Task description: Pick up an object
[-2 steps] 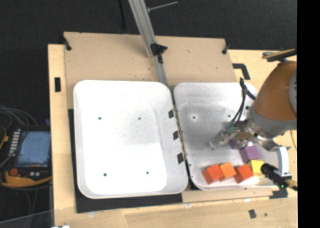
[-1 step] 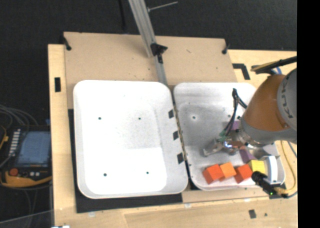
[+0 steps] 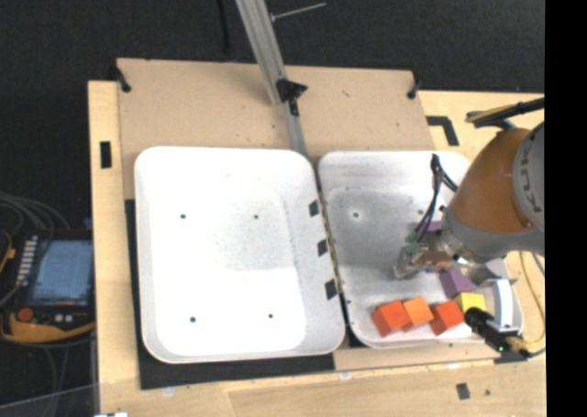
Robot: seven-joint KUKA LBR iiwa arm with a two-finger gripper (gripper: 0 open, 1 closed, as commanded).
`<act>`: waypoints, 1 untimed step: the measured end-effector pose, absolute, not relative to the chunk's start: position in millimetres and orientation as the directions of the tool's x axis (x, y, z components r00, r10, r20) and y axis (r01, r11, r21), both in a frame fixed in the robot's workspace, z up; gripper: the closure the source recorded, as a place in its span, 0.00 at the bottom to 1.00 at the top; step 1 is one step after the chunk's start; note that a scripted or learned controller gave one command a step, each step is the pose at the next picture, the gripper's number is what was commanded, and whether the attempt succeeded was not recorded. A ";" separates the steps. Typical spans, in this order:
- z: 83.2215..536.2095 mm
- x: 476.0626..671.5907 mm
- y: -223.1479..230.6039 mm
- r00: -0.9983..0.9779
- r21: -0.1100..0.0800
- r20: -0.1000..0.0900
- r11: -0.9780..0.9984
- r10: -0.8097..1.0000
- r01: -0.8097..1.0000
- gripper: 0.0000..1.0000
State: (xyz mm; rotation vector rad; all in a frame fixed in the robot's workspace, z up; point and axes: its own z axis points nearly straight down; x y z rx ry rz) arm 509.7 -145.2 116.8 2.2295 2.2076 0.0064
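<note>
We see two white bins: left bin [image 3: 225, 250], right bin [image 3: 367, 195] holding the objects. Blocks crowd its near edge: red-orange block [image 3: 393, 316], orange block [image 3: 418, 310], red block [image 3: 448, 316], yellow block [image 3: 472, 301], purple piece [image 3: 452, 279]. Arm [image 3: 495, 195] comes from right, orange band over wrist. Gripper [image 3: 413, 262] sits low above the blocks, near purple piece; opening and grasp, we cannot tell. Matte speckled bin floor, boxy blocks.

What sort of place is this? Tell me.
Probably a robotics lab test bench: a robot arm reaches over two white bins, with coloured blocks in the right one and a control pendant beside the bench.
</note>
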 end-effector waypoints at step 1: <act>163.6 512.4 -154.6 0.008 0.007 -0.002 -0.008 1.000 1.000 1.00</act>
